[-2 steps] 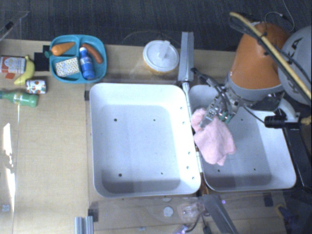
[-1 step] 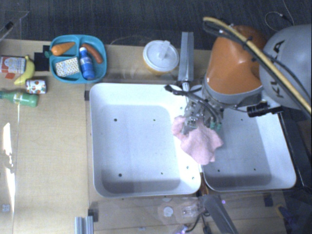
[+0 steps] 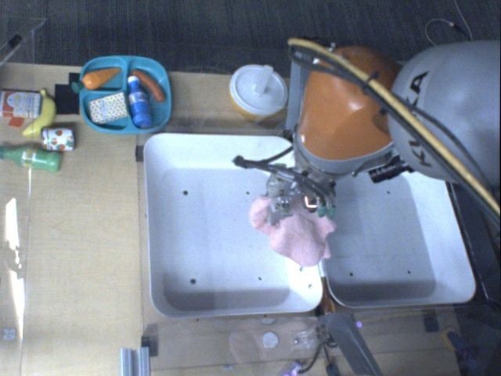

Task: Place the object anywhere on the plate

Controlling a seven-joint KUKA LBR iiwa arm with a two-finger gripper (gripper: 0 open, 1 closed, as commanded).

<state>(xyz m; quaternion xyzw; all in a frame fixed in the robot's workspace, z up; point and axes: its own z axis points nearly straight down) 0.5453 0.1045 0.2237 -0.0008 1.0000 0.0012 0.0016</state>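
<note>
A pink cloth (image 3: pixel 293 235) hangs bunched from my gripper (image 3: pixel 296 202), whose fingers are shut on its top edge. The cloth dangles over the right side of the left white bin (image 3: pixel 203 233), and its lower corner overlaps the rim between the two bins. The blue divided plate (image 3: pixel 125 92) sits on the bench at the far left, beyond the left bin's back corner. It holds toy food: a carrot, a blue bottle and a sausage. The orange band of the arm (image 3: pixel 340 108) looms just behind the gripper.
A white lidded cup (image 3: pixel 258 91) stands behind the left bin. A banana (image 3: pixel 41 116), a small can (image 3: pixel 57 139) and a green bottle (image 3: pixel 31 158) lie on the bench left of the plate. The right bin (image 3: pixel 407 241) lies under the arm.
</note>
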